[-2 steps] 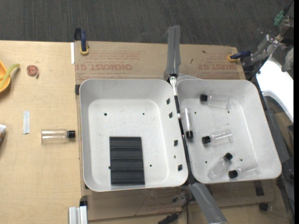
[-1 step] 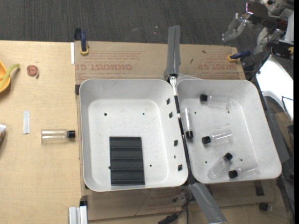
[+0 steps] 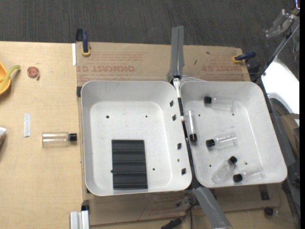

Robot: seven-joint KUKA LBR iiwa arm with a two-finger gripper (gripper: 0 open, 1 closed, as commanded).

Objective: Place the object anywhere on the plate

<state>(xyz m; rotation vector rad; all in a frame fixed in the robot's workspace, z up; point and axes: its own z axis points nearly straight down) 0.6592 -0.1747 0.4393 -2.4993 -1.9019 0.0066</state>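
A black ribbed plate (image 3: 129, 164) lies flat in the left bin (image 3: 95, 128), near its front wall. Several clear vials with black caps lie loose in the right bin (image 3: 259, 128). One vial (image 3: 220, 103) is near the back, and another vial (image 3: 191, 124) lies along the left wall. A third vial (image 3: 222, 140) rests in the middle. Two more are at the front: one vial (image 3: 224, 170) lies at a slant and the other vial (image 3: 249, 175) is beside the front wall. Nothing rests on the plate.
Another clear vial (image 3: 57, 137) lies on the wooden bench left of the bins, near a small white strip (image 3: 26, 125), a red disc (image 3: 32, 71) and a yellow object (image 3: 5, 78). Blue clamps (image 3: 81, 37) hold the cardboard under the bins.
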